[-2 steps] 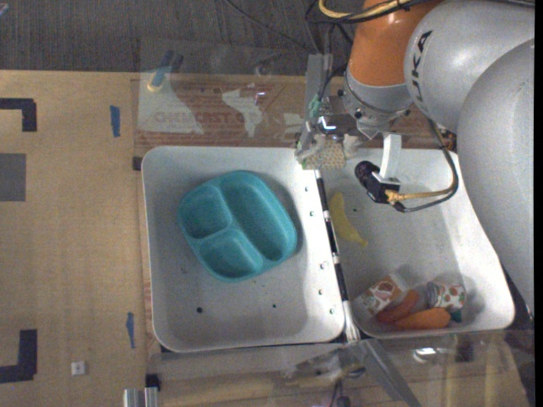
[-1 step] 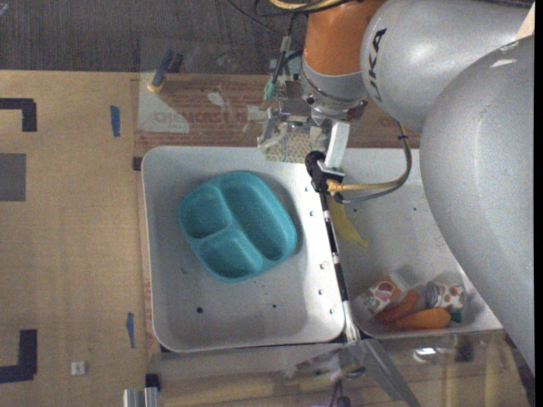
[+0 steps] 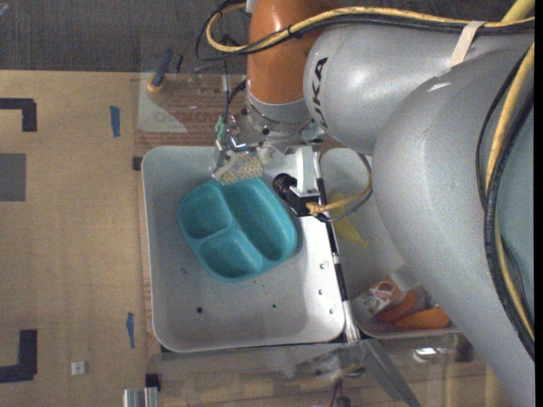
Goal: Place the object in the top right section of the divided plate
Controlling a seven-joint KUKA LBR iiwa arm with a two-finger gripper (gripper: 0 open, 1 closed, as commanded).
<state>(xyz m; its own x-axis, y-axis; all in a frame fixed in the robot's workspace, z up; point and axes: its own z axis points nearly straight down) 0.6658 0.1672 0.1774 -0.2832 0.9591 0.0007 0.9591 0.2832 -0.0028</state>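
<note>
I see the pincer (image 3: 231, 149) gripping a speckled object (image 3: 237, 170) at the teal divided plate (image 3: 239, 227) rim; release remains pending.

A light wooden bench top (image 3: 68, 253) is lying under the two white bins (image 3: 170, 312), and it is carrying black corner marks (image 3: 21, 113) and small pieces of blue tape (image 3: 114, 121). Behind the bench, a dark grey floor (image 3: 102, 15) is running along the top. Even light is falling on everything.

The divided plate (image 3: 239, 227) lies in the left bin (image 3: 170, 295) (upper part), the claw (image 3: 231, 155) at its top edge.
</note>
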